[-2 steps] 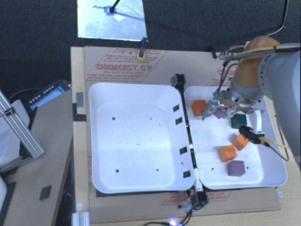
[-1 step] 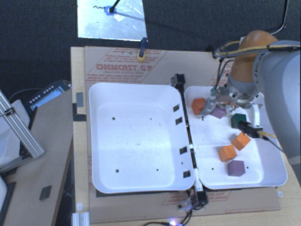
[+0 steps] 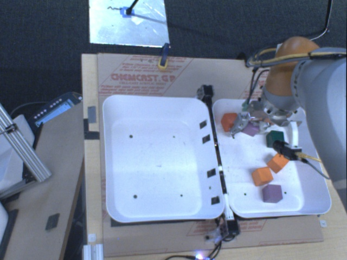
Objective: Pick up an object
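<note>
The counter [image 3: 92, 210] is seen from above, carrying two shallow white bins side by side. The left bin [image 3: 157, 156] is the larger patch of white in view; the right bin [image 3: 309, 199] is where the blocks lie. The grey arm [image 3: 320, 85] is reached in from the right, its orange band [image 3: 287, 64] bent over the far end of the right bin. The pincer [image 3: 246, 121] is lowered among the far blocks, just beside an orange block [image 3: 228, 121] and touching or almost touching a pale purple block [image 3: 251, 129]. Whether the pincer is released or clenched cannot be told from this angle, and nothing is clearly seen between its tips.

Nearer the camera, a dark green block [image 3: 274, 138], two more orange blocks [image 3: 278, 162] [image 3: 262, 176] and a purple block [image 3: 271, 193] are scattered, apart from each other.

The step in hand is judged to be the closing-in on one far block. It would be done well if one block were squarely straddled, the neighbour left outside the tips, and a flat pair of faces squeezed before any lift is tried.
</note>
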Robot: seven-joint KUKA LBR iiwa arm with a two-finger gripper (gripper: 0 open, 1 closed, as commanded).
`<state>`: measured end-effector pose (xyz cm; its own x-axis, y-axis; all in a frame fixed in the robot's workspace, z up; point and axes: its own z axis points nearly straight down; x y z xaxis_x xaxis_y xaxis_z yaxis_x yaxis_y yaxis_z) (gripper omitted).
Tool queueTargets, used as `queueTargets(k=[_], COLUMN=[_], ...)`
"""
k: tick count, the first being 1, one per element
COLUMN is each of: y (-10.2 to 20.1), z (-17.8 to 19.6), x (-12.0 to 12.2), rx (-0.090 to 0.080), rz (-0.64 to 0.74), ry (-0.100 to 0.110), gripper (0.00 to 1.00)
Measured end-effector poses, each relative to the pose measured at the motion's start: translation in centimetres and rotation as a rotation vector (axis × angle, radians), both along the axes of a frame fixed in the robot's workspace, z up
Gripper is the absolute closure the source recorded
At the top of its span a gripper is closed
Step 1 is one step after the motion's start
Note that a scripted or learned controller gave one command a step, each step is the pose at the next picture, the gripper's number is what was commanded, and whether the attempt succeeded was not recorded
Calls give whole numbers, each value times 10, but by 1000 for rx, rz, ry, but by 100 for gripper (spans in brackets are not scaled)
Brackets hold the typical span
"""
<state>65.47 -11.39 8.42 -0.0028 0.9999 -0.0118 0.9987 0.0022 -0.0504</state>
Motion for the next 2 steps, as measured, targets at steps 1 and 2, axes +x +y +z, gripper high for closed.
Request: queueTargets(k=[1, 2], y=[2, 85], z=[9, 108], x=[0, 2], rx=[4, 9], rz=[1, 3], ry=[0, -62], gripper=[100, 100])
